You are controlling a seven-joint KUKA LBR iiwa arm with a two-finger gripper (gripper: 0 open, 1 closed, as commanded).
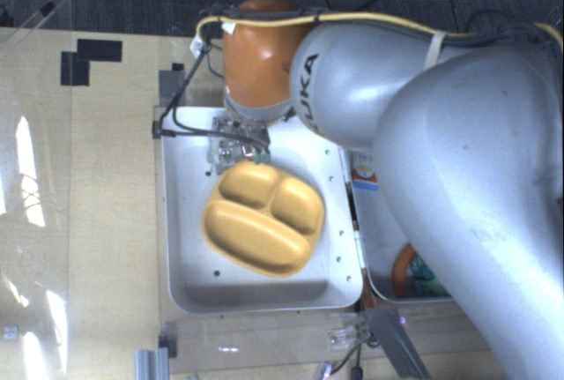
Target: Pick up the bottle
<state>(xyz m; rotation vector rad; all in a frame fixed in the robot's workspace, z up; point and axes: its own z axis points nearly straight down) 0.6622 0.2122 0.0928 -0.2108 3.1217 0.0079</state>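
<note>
My gripper (234,151) hangs low over the far end of the left bin (181,219), right at the far edge of a yellow three-compartment plate (263,219). The orange wrist band (256,61) sits directly above it and hides what lies underneath. In the right bin (377,281) a white object with a red and blue label (366,171) peeks out from under the arm; it may be the bottle, but too little of it shows to tell.
The grey arm (441,149) covers most of the right bin. An orange ring (404,268) and a green item (427,281) lie at that bin's near end. Black cables (181,100) run along the left bin's far left corner.
</note>
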